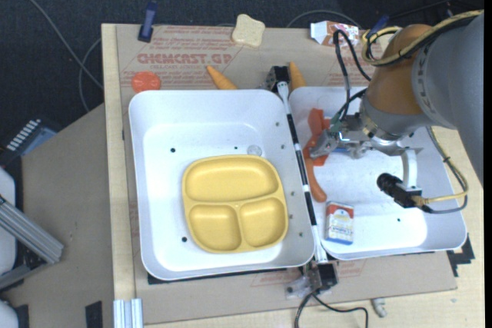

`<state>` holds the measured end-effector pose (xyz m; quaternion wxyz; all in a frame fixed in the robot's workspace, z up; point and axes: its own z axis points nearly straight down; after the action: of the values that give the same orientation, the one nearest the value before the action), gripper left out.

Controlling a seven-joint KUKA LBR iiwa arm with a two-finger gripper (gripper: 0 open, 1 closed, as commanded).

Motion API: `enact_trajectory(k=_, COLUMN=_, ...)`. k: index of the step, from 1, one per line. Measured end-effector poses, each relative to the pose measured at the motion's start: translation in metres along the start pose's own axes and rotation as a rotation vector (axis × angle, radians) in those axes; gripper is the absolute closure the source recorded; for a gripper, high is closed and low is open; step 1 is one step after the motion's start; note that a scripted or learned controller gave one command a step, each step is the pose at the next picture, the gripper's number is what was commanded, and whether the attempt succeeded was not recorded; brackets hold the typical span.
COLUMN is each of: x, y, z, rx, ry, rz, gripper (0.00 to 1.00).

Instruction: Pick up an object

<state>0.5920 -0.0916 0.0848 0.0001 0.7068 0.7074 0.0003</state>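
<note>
In the right bin [384, 230], an orange carrot-like piece [316, 121] lies by the left wall, with more orange [317, 158] showing just below the gripper. My gripper [332, 137] is low over this orange piece, at the end of the grey arm with its orange band [396, 81]. A small red and white box [340, 222] lies in the same bin's front left corner. The left bin [157, 134] holds a yellow divided plate [234, 201] and a small pale round thing [254, 151].
A black cable and plug [396, 188] hang from the wrist over the right bin. Behind the bins on the cardboard lie an orange carrot [221, 78], an orange disc [144, 81], a bread-shaped piece [248, 29] and a blue item [147, 21].
</note>
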Motion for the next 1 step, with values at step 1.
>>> enact_trajectory(k=1, x=-0.0025, y=0.0475, z=0.0015, rx=0.012, ry=0.002, rz=0.0, gripper=0.0)
